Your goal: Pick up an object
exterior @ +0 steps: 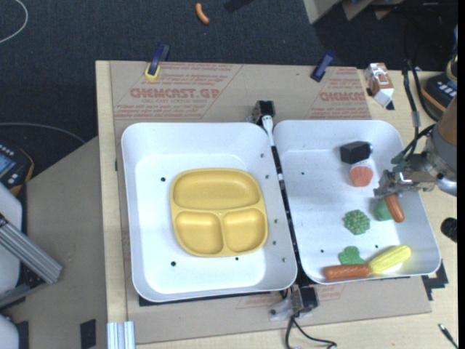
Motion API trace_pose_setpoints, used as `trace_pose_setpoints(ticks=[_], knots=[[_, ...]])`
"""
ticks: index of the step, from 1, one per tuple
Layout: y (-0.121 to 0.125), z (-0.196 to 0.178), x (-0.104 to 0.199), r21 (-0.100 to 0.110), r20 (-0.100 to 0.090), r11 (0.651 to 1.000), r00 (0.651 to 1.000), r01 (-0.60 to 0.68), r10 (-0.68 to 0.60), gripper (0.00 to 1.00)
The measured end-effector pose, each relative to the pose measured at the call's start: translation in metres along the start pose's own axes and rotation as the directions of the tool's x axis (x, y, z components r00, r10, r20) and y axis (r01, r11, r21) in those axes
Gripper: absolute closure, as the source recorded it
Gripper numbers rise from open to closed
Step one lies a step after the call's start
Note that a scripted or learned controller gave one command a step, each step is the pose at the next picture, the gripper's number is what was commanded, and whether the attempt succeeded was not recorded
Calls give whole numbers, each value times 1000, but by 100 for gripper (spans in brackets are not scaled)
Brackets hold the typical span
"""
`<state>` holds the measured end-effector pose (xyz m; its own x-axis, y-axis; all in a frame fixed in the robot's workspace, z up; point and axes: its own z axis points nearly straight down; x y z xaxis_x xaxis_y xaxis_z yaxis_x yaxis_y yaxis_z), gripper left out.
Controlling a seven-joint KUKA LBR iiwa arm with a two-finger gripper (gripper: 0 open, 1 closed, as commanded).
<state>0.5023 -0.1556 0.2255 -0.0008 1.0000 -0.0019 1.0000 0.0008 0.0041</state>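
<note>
Gripper (389,189) down at the right edge of the right-hand shallow white plastic bin (320,217), grey arm (443,158) reaching in over that rim, and whether the claw is open or closed I cannot tell. Just beside it lies a small orange-and-green carrot-like toy (389,209), touching or nearly so, not clearly gripped. Near the far right corner sits a black block (355,151) with a round orange-red toy (361,174) just in front. Mid-bin, a green broccoli-like floret (357,222). Along the near edge, a green leafy piece (350,255), an orange sausage-shaped toy (347,272) and a yellow corn cob (390,259). Left-hand white bin (145,195) holds a yellow three-compartment plate (218,211) at its centre
</note>
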Motion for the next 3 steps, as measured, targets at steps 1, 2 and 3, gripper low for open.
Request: trace_pose_setpoints(ticks=[1,2,3], knots=[[3,-10,55,1,-3,1000,1000,6,-6,100],[4,-6,99,6,-5,1000,1000,5,-4,100],[-10,0,152,8,-5,1000,1000,5,-5,100]])
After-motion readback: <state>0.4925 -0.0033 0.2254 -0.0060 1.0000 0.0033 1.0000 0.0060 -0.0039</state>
